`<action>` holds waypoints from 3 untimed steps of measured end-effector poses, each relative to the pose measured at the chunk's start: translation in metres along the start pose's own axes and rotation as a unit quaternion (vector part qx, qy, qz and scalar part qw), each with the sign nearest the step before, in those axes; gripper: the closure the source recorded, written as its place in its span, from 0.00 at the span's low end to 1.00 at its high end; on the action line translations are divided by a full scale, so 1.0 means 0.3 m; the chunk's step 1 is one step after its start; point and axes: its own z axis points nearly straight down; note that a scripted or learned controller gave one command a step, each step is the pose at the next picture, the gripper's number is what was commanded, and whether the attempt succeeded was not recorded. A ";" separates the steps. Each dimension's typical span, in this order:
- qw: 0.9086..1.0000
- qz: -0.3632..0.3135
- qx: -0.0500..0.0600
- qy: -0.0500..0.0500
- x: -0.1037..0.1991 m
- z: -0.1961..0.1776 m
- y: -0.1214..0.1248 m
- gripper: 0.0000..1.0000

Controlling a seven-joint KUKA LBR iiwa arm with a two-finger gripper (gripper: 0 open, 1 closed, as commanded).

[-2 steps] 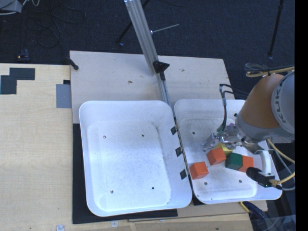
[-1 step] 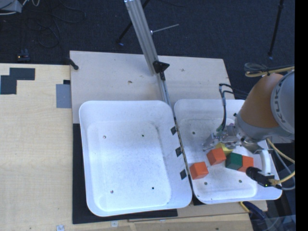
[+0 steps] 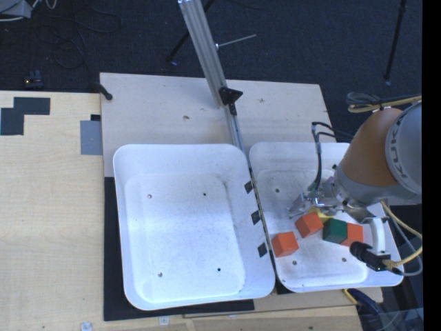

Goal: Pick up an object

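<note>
Orange blocks (image 3: 284,243) & (image 3: 309,224) plus a green block (image 3: 335,231) lie in the right bin (image 3: 324,271); pincer (image 3: 318,200) hangs just above them, can't tell if clenched or released

A slanted aluminium rail (image 3: 207,50) rises behind the pale bench (image 3: 48,205).

Single fixed camera, mounted above the counter (image 3: 275,102), looking down at a slant. Both white bins (image 3: 131,185) in frame, mid-distance; arm (image 3: 386,157) enters from right.
</note>
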 end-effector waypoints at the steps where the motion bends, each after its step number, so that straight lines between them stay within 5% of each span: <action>1: 1.000 -0.002 0.002 0.004 -0.018 0.002 0.011 0.00; 3: 1.000 -0.001 0.002 0.004 -0.022 0.003 0.009 0.00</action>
